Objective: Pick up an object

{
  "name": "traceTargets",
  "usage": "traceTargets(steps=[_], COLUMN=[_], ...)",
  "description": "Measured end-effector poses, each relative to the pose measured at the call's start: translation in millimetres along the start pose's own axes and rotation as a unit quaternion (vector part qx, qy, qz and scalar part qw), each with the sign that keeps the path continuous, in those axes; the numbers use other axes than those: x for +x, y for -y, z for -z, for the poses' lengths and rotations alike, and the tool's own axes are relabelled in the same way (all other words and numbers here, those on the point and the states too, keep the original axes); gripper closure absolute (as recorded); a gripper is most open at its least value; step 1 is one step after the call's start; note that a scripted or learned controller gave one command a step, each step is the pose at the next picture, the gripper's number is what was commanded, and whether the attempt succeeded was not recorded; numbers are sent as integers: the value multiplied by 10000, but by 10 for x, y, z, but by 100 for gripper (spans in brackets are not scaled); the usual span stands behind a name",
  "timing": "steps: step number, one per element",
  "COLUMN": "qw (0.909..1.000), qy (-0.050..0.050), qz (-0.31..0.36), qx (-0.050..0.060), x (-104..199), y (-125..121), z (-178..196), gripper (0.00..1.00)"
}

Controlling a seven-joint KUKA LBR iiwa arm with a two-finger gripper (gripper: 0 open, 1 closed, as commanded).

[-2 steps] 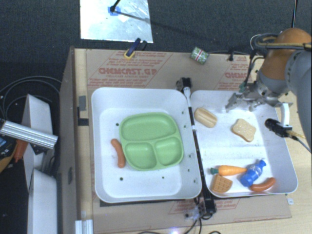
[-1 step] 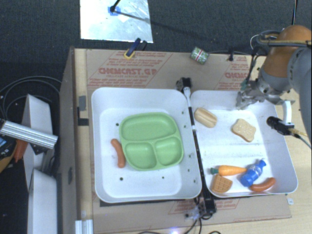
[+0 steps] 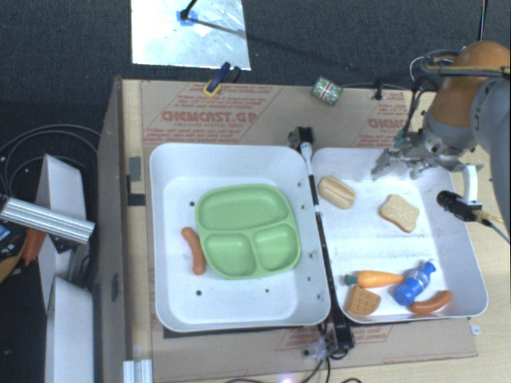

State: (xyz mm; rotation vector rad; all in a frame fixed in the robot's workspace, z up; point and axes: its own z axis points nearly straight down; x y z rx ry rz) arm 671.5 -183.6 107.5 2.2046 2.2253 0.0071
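Claw (image 3: 403,159) is seen at the right bin's (image 3: 479,294) far edge; finger state cannot be told. Nothing is held. Bread slice (image 3: 398,212) lies nearest, just below it toward the camera.

Arm (image 3: 479,94) cropped at right edge.

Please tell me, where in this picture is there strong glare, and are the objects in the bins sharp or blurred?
Camera view: strong glare on the shiny sheet above the bench; the white bins look bright but keep detail; the green tray, bread slice and blue bottle are fairly sharp; the gripper looks slightly soft.
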Motion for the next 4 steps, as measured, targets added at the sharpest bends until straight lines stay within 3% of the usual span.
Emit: traceTargets(steps=[1,2,3,4], qw=[10000,10000,10000,10000], qy=[-6,-10,-15,-14], qz=[-36,-38,-26,-30], qx=[25,42,36,41], x=[-234,-225,162,-113], y=[19,208,412,30], z=[320,125,176,-230], gripper=[0,0,0,0])
